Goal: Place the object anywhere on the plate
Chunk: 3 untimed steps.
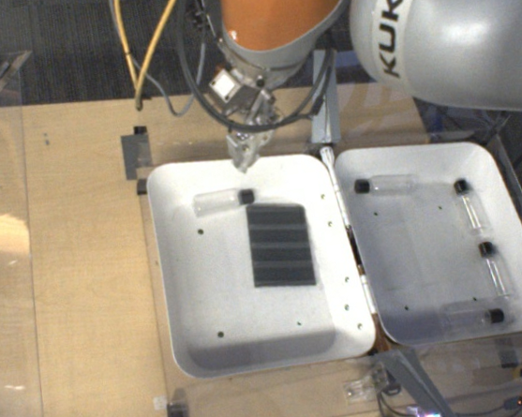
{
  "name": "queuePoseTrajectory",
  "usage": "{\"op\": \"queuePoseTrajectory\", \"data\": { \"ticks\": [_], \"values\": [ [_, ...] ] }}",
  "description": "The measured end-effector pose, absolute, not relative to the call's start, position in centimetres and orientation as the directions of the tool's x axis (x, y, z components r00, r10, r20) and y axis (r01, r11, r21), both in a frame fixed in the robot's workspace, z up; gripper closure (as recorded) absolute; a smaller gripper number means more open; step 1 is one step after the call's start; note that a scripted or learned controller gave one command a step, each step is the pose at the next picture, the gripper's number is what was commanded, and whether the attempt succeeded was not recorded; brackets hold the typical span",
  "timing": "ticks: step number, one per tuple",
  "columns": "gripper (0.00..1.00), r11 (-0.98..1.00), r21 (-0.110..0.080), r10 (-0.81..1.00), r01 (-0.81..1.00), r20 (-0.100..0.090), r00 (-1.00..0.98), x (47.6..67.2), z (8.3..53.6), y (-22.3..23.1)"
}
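A dark ribbed rectangular plate (pixel 280 244) lies flat in the middle of the left bin (pixel 187 297). Just beyond its far left corner lies a clear tube with a black cap (pixel 223 200), on its side on the bin floor, cap end towards the plate. My gripper (pixel 244 156) hangs over the far rim of the left bin, just above and beyond the tube's capped end. I see nothing held in it.
The right bin (pixel 428 258) holds several more clear tubes with black caps: one at the far left (pixel 381 182), two along the right wall (pixel 469 206) (pixel 495 270) and one at the near edge (pixel 468 317). The arm's bulk overhangs the far right.
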<state>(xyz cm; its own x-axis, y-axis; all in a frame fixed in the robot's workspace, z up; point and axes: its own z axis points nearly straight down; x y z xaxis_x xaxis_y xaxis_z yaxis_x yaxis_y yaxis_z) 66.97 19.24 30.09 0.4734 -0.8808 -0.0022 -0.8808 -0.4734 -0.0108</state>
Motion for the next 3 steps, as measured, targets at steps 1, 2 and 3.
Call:
{"op": "queuePoseTrajectory", "data": {
  "ticks": [1, 2, 3],
  "values": [
    [1.0, -0.046, -0.006, -0.999, -0.999, -0.006, 0.046, 66.9, 22.9, 22.6],
    [1.0, -0.555, -0.012, -0.832, -0.832, -0.002, 0.555, 66.9, 23.7, 23.7],
    [1.0, -0.865, -0.012, -0.502, -0.502, 0.003, 0.865, 66.9, 27.7, 23.7]
  ]
}}
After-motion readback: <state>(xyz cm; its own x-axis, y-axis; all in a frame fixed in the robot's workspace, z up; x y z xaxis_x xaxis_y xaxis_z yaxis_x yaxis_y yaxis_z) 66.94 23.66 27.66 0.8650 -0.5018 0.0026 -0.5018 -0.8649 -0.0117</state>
